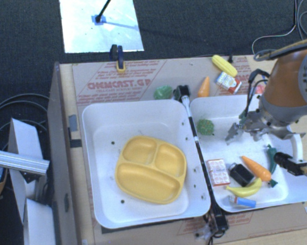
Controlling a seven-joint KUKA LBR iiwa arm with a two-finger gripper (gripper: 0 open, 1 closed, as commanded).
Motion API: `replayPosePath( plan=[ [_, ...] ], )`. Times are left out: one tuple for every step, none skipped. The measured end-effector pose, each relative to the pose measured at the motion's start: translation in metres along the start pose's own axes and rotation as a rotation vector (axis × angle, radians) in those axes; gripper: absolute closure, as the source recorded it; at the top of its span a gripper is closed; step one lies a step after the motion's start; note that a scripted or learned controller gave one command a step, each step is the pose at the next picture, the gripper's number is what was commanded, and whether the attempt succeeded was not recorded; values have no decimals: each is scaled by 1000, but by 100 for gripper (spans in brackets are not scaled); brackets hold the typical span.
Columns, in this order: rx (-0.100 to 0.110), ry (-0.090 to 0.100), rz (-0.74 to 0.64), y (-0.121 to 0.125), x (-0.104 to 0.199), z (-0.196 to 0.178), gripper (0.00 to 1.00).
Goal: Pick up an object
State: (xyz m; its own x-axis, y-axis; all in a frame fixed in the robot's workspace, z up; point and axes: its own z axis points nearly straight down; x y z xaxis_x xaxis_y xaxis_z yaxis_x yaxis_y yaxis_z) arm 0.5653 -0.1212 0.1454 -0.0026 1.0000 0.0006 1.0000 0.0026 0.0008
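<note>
The end effector (238, 131) hovers spread open and empty at right of frame, over the right bin (304, 191), between broccoli (204, 126) and carrot (256, 168), presumably choosing its target.

The arm (291, 83) (grey, orange-banded) reaches in, gripper (234, 133) angled downward.

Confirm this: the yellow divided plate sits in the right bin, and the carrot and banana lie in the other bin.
Not quite. In the camera view the yellow divided plate sits in the left bin; the carrot and banana lie in the right bin.
</note>
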Motion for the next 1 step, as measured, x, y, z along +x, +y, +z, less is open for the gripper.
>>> replayPosePath(
  plan=[
    [6, 0, 4, -47, -7, 49, 0]
  ],
)
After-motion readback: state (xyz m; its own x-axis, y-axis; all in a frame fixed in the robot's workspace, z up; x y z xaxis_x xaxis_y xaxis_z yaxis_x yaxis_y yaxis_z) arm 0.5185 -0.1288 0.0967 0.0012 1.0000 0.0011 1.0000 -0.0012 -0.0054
